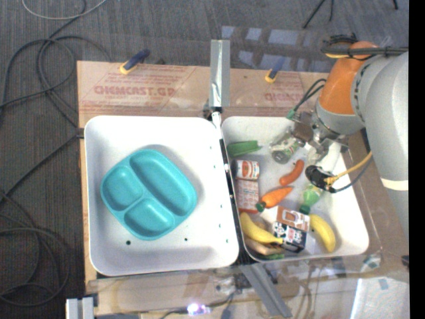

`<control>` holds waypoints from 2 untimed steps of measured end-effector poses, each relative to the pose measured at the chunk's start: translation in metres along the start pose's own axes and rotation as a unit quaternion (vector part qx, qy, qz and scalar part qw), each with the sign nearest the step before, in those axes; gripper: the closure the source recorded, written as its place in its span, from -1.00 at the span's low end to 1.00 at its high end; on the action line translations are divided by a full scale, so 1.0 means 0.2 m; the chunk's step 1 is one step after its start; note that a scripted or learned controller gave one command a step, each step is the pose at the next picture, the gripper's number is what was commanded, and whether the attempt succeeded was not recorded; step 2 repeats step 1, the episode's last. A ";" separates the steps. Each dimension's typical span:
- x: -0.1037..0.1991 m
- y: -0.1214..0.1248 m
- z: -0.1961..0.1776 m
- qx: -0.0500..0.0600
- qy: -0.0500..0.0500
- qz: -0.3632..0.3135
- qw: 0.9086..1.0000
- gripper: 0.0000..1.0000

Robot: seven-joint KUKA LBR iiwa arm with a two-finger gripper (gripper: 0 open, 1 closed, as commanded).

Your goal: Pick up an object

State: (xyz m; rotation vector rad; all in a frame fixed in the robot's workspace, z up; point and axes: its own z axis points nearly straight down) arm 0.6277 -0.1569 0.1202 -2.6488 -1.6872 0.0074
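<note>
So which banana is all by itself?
The small banana at the right bin's right side. It lies alone, while the other bananas sit bunched together at the bin's front, left of the milk carton.

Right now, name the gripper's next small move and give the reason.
Probably a short drop straight down: the gripper hangs over the right bin, above a small can, with a sausage close beside it.

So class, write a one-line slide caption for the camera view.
Robot arm's claw hangs over the right bin of toy food; a teal divided plate lies in the left bin.
</note>
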 end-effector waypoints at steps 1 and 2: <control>0.01 0.00 -0.04 0.001 0.000 -0.001 1.000 1.00; 0.01 0.00 -0.04 0.001 0.000 -0.001 1.000 1.00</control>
